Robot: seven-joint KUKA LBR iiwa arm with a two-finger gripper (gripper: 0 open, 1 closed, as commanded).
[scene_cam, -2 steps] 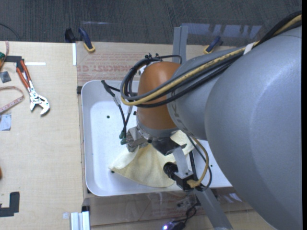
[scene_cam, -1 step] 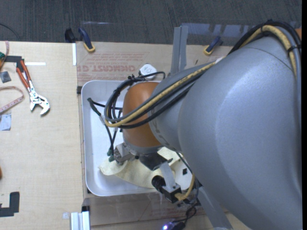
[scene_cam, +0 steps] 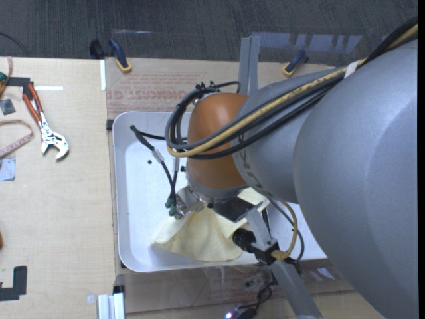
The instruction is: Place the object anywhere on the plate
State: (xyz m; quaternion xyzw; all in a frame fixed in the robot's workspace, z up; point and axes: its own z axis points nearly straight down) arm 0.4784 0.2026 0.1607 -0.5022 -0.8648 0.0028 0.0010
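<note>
Camera view: white bin [scene_cam: 126, 198] on tan bench [scene_cam: 60, 231], wrench [scene_cam: 46, 128] left.

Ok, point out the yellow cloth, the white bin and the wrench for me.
yellow cloth [scene_cam: 199, 239]: camera view, on its middle fold.
white bin [scene_cam: 136, 205]: camera view, on its bare floor, left side.
wrench [scene_cam: 48, 135]: camera view, on its metal jaw end.
</note>
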